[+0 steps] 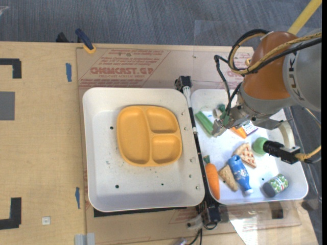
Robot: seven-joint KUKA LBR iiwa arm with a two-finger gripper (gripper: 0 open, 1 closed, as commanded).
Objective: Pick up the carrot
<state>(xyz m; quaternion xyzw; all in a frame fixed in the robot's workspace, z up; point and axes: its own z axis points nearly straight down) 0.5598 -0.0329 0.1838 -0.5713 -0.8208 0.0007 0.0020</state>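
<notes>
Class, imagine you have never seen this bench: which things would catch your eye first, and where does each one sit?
The orange divided plate stands out, sitting in the middle of the left bin. Next, the grey arm with its orange band hangs over the cluttered right bin, its end effector near a green item. The carrot lies along that bin's left edge, apart from it.

arm cropped right, tool (perhaps open) blurred

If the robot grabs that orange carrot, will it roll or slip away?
The carrot looks round and tapered, so it may roll in a curve if nudged. It lies by the right bin's left wall, which could stop it. It looks smooth, likely stiff plastic, so the fingers might slip off.
</notes>
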